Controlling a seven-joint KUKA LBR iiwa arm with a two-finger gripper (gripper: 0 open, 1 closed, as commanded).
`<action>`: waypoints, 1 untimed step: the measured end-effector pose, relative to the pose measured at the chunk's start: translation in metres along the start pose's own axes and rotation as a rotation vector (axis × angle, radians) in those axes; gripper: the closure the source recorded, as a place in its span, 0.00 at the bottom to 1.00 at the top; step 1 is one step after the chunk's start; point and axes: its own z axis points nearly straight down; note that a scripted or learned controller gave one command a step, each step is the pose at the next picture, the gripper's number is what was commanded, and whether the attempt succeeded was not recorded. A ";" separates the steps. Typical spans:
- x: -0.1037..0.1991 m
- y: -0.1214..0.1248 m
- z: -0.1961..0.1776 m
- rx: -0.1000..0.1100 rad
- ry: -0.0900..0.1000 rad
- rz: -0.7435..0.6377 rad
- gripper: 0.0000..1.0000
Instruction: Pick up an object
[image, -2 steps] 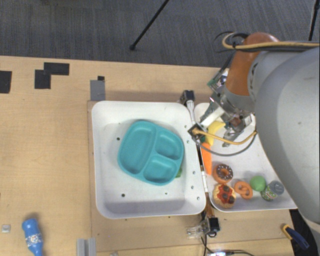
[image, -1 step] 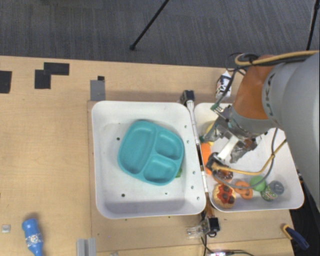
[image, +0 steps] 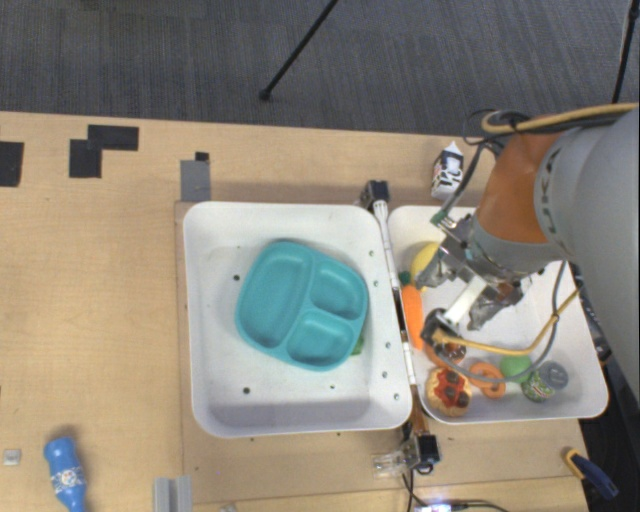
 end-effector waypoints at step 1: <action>0.000 0.000 0.000 0.000 0.000 0.000 0.00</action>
